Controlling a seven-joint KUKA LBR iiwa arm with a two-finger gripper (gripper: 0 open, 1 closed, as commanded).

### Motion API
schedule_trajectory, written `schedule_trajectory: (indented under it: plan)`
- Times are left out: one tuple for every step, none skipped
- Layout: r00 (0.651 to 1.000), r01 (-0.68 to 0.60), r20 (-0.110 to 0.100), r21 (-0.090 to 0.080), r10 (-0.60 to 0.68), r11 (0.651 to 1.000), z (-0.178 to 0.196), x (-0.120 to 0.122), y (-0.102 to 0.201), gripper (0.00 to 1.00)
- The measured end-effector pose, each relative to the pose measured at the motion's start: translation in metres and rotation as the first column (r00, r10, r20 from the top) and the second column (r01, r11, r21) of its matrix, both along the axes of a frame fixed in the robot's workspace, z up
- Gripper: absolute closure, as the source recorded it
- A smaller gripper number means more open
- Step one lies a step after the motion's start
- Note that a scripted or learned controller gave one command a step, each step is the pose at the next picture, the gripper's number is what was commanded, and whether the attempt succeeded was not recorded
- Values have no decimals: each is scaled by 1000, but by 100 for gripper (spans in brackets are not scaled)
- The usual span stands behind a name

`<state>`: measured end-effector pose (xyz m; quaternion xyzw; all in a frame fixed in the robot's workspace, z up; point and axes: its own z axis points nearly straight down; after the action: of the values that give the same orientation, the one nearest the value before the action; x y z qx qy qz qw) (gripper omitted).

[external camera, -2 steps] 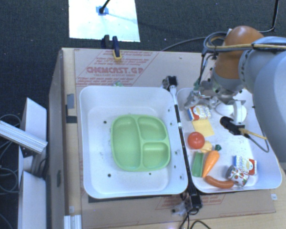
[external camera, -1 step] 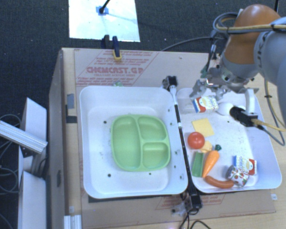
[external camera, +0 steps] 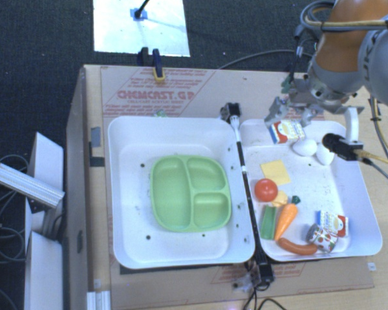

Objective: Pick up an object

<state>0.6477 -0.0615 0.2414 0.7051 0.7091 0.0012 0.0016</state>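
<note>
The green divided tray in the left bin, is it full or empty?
Empty. The green tray shows bare compartments; the toy food lies in the right bin.

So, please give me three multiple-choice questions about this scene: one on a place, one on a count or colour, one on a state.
1. In which bin does the green divided tray lie?
A. the left bin
B. the right bin
C. outside both bins

2. How many white eggs lie in the right bin?
A. none
B. two
C. four

3. How does the carrot stand to the tool?
A. held by it
B. touching it
C. lying apart from it

Answers:
1 A: the tray rests on the floor of the left bin, beside the middle wall.
2 B: two eggs lie side by side near the far end of the right bin.
3 C: the carrot lies near the close end of the bin, while the tool hovers over the far end, above a small carton.
</note>
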Motion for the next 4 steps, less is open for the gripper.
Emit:
schedule_trajectory:
  plan:
    - [1000,4,-2,0,-4,1000,24,-40,-18,100]
    - [1000,4,-1,-1,-4,1000,17,-20,-65,100]
    - [1000,5,0,-1,-5,1000,20,-9,-78,100]
    - [1000,4,-2,-1,-4,1000,34,-80,-85,100]
